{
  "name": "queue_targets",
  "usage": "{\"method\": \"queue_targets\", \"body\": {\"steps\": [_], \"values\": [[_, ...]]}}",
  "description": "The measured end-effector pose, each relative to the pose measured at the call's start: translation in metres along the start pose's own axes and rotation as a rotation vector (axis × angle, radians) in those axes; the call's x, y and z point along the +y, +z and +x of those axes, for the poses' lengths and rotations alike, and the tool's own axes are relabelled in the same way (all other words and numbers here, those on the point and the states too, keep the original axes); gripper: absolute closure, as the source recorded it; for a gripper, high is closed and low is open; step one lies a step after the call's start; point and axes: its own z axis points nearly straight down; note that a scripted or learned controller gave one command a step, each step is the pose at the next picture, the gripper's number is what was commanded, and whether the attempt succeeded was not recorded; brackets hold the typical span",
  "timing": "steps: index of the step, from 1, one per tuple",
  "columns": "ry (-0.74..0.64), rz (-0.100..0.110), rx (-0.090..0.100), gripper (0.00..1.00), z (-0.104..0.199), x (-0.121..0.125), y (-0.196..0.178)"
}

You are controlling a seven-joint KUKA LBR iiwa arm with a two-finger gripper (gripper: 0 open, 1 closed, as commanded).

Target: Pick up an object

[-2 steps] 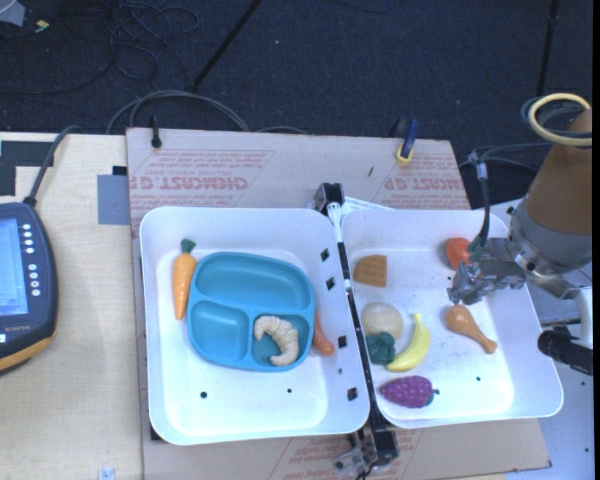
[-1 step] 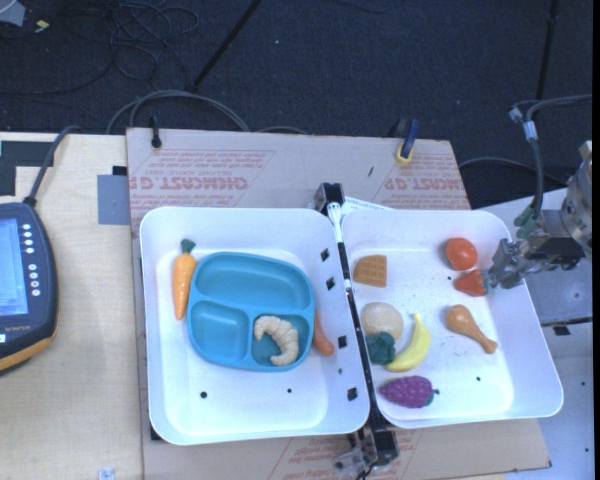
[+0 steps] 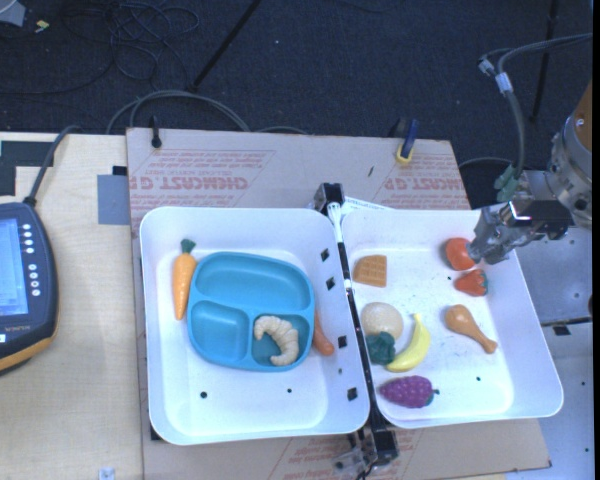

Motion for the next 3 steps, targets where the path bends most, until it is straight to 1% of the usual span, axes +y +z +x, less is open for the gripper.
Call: {"method": "queue_targets", "body": {"steps": [1, 2, 3], "values": [[0.004, 0.007, -0.001, 1.00, 0.045, 0.013, -0.002], [0.009, 0.014, -0.002, 1.00, 0.024, 0.036, 0.063], [-0.003, 0.004, 0.001, 1.00, 0.116, 0.022, 0.006]]}}
